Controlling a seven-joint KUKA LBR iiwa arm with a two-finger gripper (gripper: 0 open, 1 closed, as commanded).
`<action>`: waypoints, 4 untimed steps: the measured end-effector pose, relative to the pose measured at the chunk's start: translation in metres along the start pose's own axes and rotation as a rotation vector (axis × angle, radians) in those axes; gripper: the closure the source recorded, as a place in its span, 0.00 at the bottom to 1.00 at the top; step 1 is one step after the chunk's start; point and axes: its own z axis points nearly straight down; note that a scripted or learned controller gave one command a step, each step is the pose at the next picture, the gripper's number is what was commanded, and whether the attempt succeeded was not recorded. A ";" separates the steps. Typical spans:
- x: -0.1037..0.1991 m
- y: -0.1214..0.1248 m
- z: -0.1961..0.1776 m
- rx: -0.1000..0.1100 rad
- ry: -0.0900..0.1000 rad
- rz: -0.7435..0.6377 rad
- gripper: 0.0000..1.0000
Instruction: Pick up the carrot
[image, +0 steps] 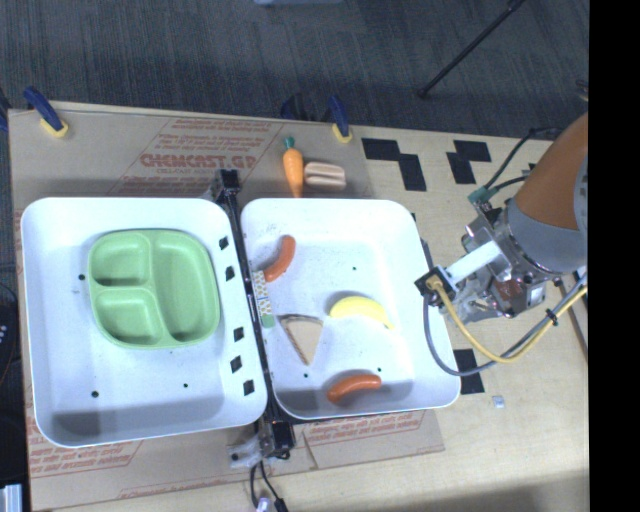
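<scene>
The carrot (292, 170), orange with a green top, lies on the cardboard just behind the right bin's (400, 215) far rim, outside both bins. It points toward the bin with its green end away. My gripper (503, 294) hangs off the right bin's right side, over the bench, well away from the carrot. Cables and the wrist crowd it.
A small tan bun (324, 176) sits right beside the carrot. The right bin holds a sausage (279, 257), a banana (360, 311), a tan wedge (304, 338) and another sausage (354, 385). A green divided plate (155, 286) lies in the left bin (50, 330).
</scene>
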 end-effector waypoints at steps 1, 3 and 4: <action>-0.010 0.025 -0.075 -0.003 0.002 -0.039 1.00; -0.009 0.023 -0.068 -0.003 0.002 -0.145 1.00; 0.004 -0.016 -0.001 -0.001 0.001 0.074 1.00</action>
